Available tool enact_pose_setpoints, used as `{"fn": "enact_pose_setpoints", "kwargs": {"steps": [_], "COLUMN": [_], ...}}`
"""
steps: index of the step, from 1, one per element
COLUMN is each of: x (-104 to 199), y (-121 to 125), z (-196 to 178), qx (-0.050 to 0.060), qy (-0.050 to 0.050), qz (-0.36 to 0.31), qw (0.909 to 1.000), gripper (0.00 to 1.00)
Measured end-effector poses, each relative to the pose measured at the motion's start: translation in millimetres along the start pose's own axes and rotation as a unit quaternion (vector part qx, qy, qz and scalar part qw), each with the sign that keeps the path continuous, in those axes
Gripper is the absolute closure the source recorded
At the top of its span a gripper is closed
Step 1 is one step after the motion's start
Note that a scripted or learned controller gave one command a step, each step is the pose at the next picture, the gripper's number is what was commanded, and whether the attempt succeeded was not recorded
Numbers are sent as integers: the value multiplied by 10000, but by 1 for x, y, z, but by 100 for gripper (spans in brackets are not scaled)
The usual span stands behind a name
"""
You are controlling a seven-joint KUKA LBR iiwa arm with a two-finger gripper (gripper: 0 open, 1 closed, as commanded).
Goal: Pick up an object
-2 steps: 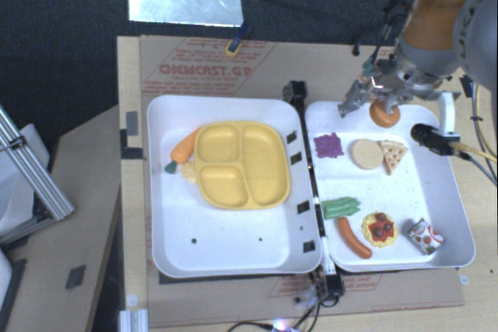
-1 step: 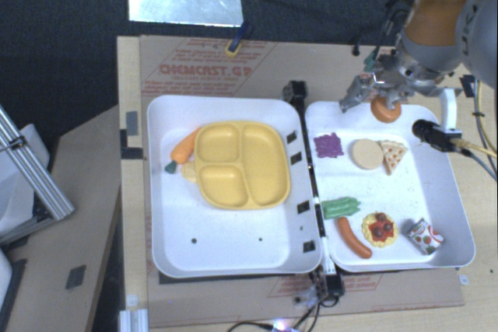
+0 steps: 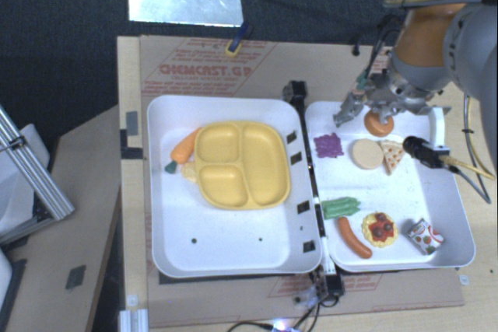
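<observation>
Red print on the cardboard (image 3: pixel 210 68) behind the right bin (image 3: pixel 459 233) reads roughly "CHEMCAST GP". Over that bin's far edge, the gripper (image 3: pixel 366 106) hangs with fingers spread, gripping nothing. An orange doughnut (image 3: pixel 380 124) lies flat just beside it, toward the bin's middle, round, with no long axis.

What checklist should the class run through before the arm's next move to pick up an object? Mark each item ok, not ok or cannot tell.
1. Hand over the right bin: ok.
2. Object between the fingers: cannot tell.
3. Orange round piece close beside the hand: ok.
4. Purple grapes lying apart from neighbours: ok.
5. Sausage unobstructed: ok.
6. Carrot free of the yellow tray: not ok, it touches it.
</observation>
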State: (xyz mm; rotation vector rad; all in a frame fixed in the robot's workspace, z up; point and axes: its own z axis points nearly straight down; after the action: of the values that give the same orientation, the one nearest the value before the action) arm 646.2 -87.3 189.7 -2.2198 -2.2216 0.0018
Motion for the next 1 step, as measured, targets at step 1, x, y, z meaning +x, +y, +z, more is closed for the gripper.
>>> {"fn": "enact_pose_setpoints", "kwargs": {"steps": [1], "x": [4], "y": [-5], "z": [44], "qx": [4], "qy": [2], "qz": [-3], "qw": [10000], "gripper": [0]}}
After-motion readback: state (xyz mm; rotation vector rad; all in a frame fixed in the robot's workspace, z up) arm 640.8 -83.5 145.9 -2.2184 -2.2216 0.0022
